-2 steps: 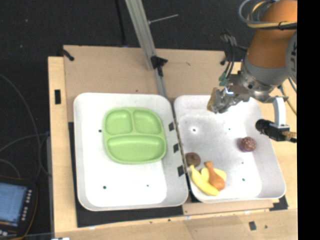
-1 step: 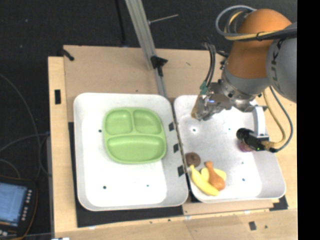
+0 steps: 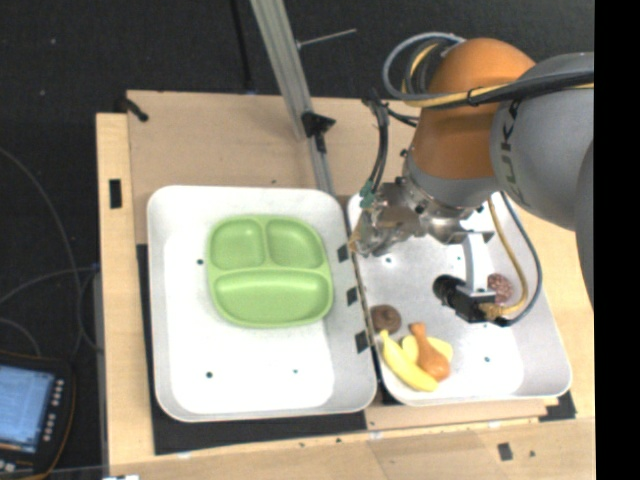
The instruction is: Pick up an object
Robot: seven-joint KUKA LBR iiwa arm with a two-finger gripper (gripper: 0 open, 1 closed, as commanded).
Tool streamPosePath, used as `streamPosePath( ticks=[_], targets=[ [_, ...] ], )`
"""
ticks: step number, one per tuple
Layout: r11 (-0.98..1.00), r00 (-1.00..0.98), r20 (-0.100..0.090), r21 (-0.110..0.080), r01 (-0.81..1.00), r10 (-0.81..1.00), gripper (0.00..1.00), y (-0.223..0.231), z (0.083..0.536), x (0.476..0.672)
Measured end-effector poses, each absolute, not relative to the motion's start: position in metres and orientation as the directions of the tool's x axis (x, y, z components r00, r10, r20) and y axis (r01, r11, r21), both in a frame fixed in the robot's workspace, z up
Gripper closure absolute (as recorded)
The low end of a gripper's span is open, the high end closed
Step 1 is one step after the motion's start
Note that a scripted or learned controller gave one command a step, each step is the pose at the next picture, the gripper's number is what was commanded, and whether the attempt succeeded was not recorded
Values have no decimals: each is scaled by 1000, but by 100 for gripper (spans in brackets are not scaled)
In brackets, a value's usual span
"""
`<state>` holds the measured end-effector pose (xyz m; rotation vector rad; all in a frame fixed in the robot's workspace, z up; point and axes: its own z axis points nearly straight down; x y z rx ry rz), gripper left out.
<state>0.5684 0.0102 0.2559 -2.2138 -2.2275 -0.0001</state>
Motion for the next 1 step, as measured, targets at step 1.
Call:
streamPosePath(
  ticks=[1],
  targets=[
    [9, -9, 2, 1, 1000, 1000, 100, 67, 262, 559]
  ],
)
